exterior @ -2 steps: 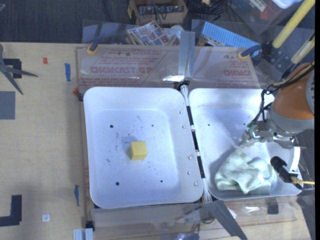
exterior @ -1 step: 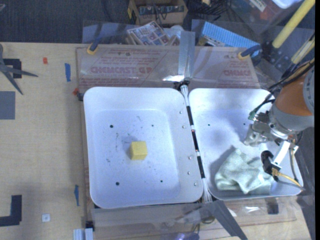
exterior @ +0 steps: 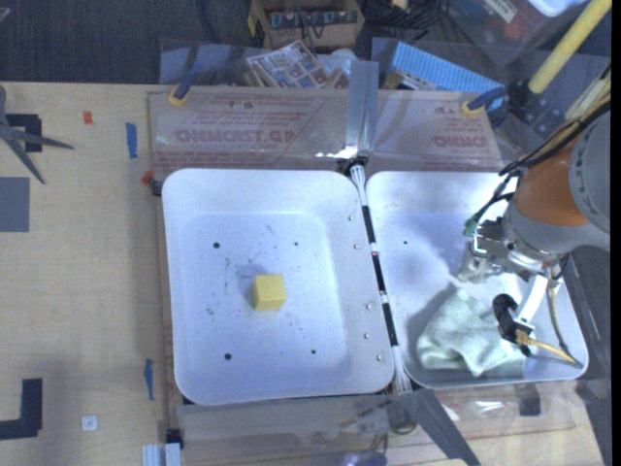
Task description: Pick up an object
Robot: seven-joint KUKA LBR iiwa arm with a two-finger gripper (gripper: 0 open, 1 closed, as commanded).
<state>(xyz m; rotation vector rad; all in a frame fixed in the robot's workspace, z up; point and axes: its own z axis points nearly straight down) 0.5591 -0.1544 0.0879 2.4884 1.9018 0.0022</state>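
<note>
Bins are sitting side by side on the wooden bench (exterior: 78, 289), the left bin (exterior: 194, 202) and the right bin (exterior: 408, 212) touching along a dark seam in the middle. A small yellow block (exterior: 269, 291) is lying near the centre of the left bin's floor, well apart from every wall and from the arm. A crumpled pale green cloth (exterior: 464, 333) is resting in the lower part of the right bin, bunched toward its near edge. The arm (exterior: 568, 197) is reaching in from the right, its orange band showing above the wrist, and the gripper (exterior: 478, 268) is hanging over the right bin just above the cloth's upper edge, seeming to touch or nearly touch the fabric. Whether the gripper is open, closed or pinching the cloth cannot be told, since the tip is blurring into the pale cloth and bin floor. Dark cables are looping around the wrist, and one with a yellow end is trailing down beside the cloth. A clear plastic sheet (exterior: 330, 129) with red lettering is lying behind both bins.
</note>
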